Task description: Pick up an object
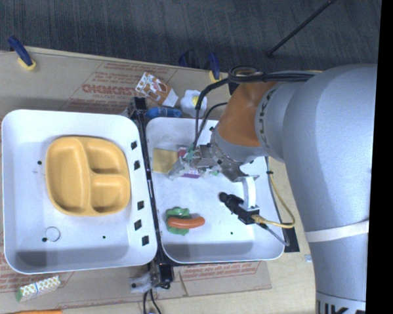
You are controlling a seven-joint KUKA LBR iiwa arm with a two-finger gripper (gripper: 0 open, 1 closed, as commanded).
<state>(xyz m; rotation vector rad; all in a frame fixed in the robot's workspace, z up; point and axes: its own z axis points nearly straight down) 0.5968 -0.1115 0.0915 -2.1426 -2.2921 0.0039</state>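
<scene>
In the left bin (15,176), a yellow divided tray (87,175), lying flat, plus a small clear ring (51,233) near the front corner. In the right bin (244,251), a tan block (163,160) just left of the gripper (186,164); toward the front, well apart from the gripper, an orange-and-green toy (183,221). Gripper low over the right bin's back half, opening impossible to make out.

Yellow divided tray (88,175) in white left bin (14,242); orange-and-green toy (183,221) in white right bin (244,251).
</scene>
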